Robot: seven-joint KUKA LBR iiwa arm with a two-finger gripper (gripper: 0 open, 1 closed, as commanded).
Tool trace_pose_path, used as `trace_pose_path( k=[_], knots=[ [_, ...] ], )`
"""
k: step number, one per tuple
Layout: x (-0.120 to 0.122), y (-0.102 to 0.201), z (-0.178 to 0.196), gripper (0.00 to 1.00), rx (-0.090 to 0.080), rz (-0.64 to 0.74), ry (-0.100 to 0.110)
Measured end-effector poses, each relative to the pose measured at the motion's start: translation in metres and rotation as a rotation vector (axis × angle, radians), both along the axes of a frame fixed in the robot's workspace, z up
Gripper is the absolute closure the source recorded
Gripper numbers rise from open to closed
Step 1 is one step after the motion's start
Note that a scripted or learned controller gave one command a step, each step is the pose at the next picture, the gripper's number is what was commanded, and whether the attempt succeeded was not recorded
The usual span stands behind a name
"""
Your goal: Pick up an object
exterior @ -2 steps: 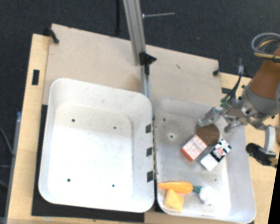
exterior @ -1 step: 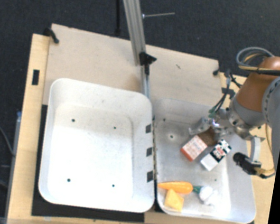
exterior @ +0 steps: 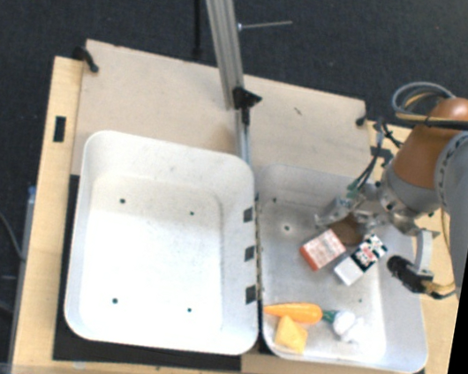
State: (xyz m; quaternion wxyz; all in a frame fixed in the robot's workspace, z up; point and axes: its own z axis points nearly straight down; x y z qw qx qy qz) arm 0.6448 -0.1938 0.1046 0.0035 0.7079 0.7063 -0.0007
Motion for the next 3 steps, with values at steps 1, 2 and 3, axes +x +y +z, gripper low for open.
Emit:
trace_pose_path(
  k=[1, 2, 3],
  knots=[
    [0.002, -0.001, 0.013, 1.00, -0.001, 0.000, -0.006],
    [-0.001, -0.010, 0.065, 1.00, 0.004, 0.001, -0.003],
    [0.000, -0.011, 0.107, 1.00, 0.004, 0.005, -0.003]
  ],
)
